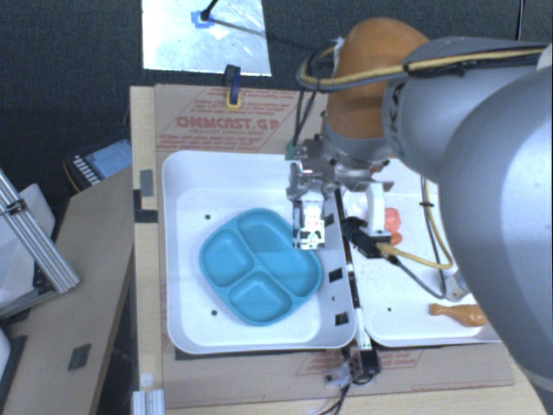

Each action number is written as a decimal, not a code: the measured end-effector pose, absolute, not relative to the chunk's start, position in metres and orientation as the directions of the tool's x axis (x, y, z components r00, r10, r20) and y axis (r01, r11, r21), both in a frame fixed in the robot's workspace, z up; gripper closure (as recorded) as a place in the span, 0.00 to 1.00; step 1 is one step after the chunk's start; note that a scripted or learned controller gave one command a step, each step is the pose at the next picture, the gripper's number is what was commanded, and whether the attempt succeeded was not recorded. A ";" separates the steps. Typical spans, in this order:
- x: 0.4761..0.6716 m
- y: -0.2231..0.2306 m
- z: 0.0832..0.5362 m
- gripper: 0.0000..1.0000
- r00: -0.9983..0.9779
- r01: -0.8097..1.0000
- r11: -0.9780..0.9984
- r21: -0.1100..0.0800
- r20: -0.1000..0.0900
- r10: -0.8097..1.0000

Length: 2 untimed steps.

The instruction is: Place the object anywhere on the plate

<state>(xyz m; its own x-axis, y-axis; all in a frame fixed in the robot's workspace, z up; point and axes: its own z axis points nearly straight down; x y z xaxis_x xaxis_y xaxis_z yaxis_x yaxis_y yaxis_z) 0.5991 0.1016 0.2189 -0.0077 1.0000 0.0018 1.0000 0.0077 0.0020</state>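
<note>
Two white bins sit side by side on the bench. In the left bin [186, 232] we see a blue plate [259, 266] with several compartments, lying toward the bin's right half. All of its compartments that we can see are bare.

The arm [467, 119] comes in from the right and covers much of the right bin [406, 318]. Its orange band [371, 67] sits above the wrist, and the gripper [309, 223] hangs over the plate's upper right edge, just left of the wall shared by the two bins. We cannot tell how its fingers stand, and we see nothing that we can make out as held.

In the right bin we see two small things. A pink-orange object [391, 220] lies near the top, just right of the gripper's body and partly hidden behind a white piece of the rig. A tan drumstick-shaped object [460, 314] lies near the bottom right, close to the edge of the arm. Both are well apart from the plate, and which of them the task means we cannot say.

A yellow cable [419, 262] and dark cables trail across the right bin between these two things.
</note>
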 end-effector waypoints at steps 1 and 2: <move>0.631 0.146 0.213 1.00 -0.008 1.000 0.008 0.004 0.003 1.000; 0.627 0.149 0.230 1.00 -0.007 1.000 0.007 0.003 0.001 1.000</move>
<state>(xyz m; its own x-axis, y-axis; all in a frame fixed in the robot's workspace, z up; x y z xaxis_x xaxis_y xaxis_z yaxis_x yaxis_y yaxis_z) 0.6269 0.1488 0.2296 -0.0068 1.0000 0.0010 1.0000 0.0068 0.0031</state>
